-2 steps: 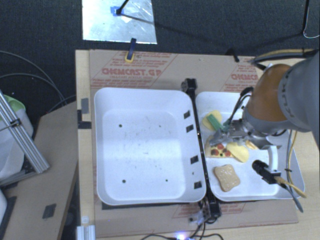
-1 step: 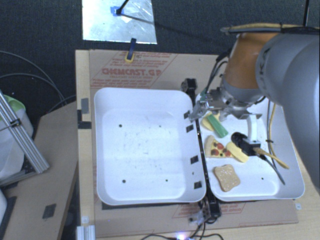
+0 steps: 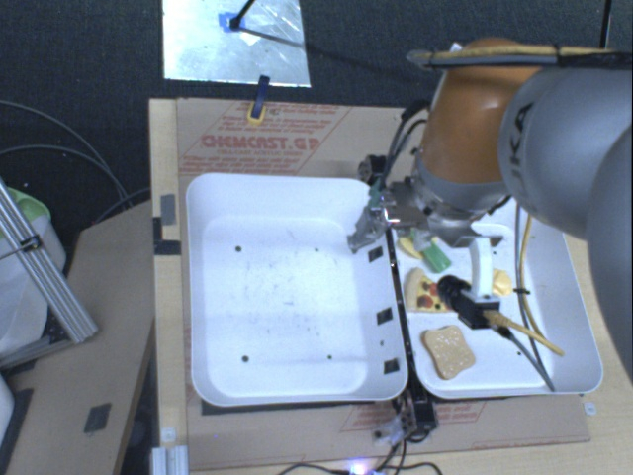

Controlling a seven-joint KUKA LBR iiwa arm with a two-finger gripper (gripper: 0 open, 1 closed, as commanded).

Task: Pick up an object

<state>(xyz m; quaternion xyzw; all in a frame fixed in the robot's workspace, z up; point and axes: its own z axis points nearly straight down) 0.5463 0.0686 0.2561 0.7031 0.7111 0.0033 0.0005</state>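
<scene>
My gripper point(image 3: 364, 230) hangs over the right edge of the left bin point(image 3: 213, 295), just left of the wall between the two bins. In the right bin point(image 3: 579, 349) lie a slice of toast point(image 3: 448, 351) at the front, a pizza slice point(image 3: 423, 293) behind it, a green piece point(image 3: 435, 257) close under the wrist, and a yellow piece point(image 3: 503, 283) further right. The toast and pizza lie to the right of the gripper and nearer the front. The arm's grey and orange wrist point(image 3: 475, 137) covers the back of the right bin. Nothing shows in the gripper.
The left bin's floor bears only faint scuffs and small dark dots. Both bins rest on a cardboard sheet point(image 3: 267, 137). A shiny metal plate point(image 3: 235, 28) lies beyond the bins, and an aluminium frame point(image 3: 40, 265) stands at the left.
</scene>
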